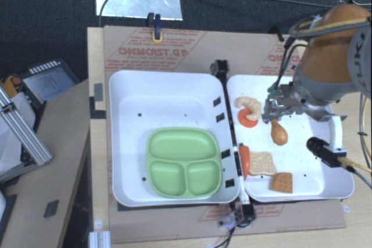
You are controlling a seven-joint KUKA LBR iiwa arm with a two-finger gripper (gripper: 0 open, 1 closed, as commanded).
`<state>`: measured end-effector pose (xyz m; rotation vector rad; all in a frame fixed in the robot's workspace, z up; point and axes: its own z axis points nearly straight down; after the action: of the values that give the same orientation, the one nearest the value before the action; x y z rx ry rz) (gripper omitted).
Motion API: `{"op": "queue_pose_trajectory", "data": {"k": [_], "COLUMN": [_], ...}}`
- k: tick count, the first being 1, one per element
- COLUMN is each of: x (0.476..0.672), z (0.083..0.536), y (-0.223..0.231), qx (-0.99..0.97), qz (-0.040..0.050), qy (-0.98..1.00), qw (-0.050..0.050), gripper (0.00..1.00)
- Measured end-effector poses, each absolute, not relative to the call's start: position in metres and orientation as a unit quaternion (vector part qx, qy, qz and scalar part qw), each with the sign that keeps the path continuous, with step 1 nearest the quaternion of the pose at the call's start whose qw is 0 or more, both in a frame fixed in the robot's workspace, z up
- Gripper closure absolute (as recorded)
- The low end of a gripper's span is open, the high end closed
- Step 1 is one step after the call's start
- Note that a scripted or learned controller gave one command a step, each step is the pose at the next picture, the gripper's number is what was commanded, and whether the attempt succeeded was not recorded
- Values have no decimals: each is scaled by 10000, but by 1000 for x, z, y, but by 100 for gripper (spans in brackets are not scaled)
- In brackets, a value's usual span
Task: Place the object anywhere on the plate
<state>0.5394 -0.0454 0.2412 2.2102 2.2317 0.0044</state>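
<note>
A green three-compartment plate lies in the left bin, toward its front. The right bin holds several toy foods: a pale shrimp, a red tomato slice, a brown drumstick, a slice of toast, a red-orange carrot by the divider, and a brown waffle square. My gripper hangs low over the right bin, just above the drumstick's thin end and to the right of the tomato slice. Nothing shows between its fingers.
A black clamp bar runs along the divider between the bins. A black fixture sits at the right bin's right side. Cardboard lies under both bins, with a yellow clip at the back.
</note>
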Motion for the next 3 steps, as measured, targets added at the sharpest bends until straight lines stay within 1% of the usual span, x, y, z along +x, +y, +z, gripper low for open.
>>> {"op": "queue_pose_trajectory", "data": {"k": [1,2,3], "x": [542,528,527], "z": [231,235,224], "y": [11,61,107], "qx": [7037,7035,7039], "qz": [9,9,4], "qy": [7105,7107,7103], "qw": [-2,-7,-7], "gripper": [100,100,100]}}
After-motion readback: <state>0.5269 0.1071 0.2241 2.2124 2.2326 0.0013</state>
